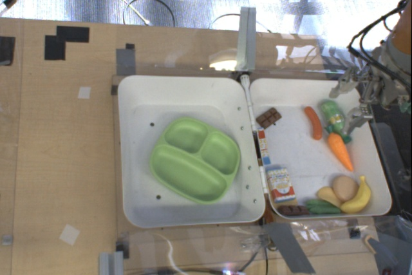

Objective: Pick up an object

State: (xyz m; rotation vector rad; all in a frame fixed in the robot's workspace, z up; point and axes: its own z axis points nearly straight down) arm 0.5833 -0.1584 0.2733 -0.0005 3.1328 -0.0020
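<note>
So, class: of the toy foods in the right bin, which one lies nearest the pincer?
The green bottle-shaped toy, at the bin's upper right. It lies right beside the pincer; the carrot and sausage lie farther off.

The arm [398, 42] is cut off by the right edge. The gripper [358, 114] is too small and cluttered to read. A dark green piece [323, 207] lies partly hidden under the banana [360, 196].

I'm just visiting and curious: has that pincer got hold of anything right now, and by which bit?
It cannot be told. The pincer sits at the right bin's far right edge, beside the green bottle and carrot, but its tips are too unclear.
</note>
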